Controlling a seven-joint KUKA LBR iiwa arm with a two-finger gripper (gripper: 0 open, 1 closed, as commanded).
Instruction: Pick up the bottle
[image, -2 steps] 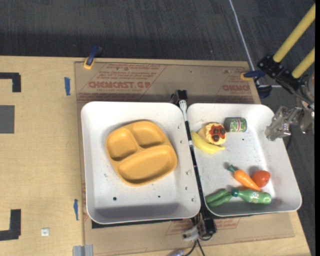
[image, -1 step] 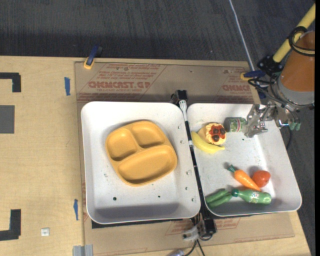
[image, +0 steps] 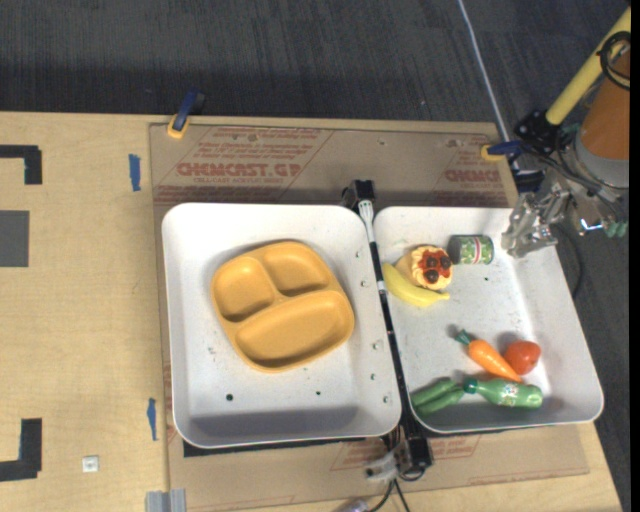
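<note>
Looking down on two shallow white bins sitting side by side on a printed cardboard sheet (image: 260, 165) covering part of the desk (image: 70, 300). Finding a yellow divided plate (image: 283, 315) lying alone in the left bin (image: 190, 380). Spotting the bottle (image: 510, 394), green with a pale label, lying on its side at the near edge of the right bin (image: 560, 320), touching or nearly touching a green vegetable (image: 440, 393) at its left end. Noting an orange carrot (image: 485, 355) and a red tomato (image: 522, 355) resting just beyond the bottle, close together. Seeing, toward the far side of the same bin, a banana (image: 412, 290) curling against a small yellow toy with red dots (image: 430, 265), and a short green can (image: 470, 249) lying just to the right of them. Catching the gripper (image: 528, 225) hanging over the far right corner of the right bin, just beside the can and well apart from the bottle. Not managing to tell whether it is released or clenched. Seeing nothing being carried by it.
</note>
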